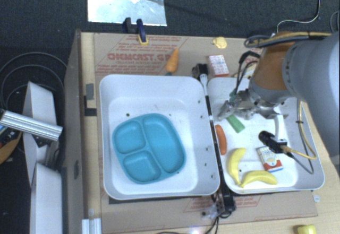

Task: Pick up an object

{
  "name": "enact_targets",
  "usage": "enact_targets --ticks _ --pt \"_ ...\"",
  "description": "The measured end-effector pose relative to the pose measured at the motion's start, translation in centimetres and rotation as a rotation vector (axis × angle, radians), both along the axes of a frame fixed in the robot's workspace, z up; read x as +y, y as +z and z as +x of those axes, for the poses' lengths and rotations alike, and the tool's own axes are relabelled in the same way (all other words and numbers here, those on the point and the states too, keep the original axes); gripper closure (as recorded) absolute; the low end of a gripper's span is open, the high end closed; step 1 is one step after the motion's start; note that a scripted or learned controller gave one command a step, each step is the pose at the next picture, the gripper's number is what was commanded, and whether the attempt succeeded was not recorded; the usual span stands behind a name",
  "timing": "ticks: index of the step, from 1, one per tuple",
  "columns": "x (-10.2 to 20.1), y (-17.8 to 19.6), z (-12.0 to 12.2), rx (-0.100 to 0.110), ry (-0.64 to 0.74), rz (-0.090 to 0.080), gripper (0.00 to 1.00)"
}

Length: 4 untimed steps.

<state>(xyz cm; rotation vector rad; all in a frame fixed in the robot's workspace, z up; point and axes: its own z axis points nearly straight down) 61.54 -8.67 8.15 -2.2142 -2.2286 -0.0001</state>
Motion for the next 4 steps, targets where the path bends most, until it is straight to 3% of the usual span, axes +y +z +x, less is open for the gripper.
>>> enact_targets --ticks 1,2,4 --pt "-1.1 0.3 -0.8 0.000 -0.006 -0.001 0.00" --pt "-1.0 0.3 -0.4 -0.003 -0.003 0.000 0.00" --pt "-0.1 0.3 -2.1 0.001 -0.007 0.000 0.00"
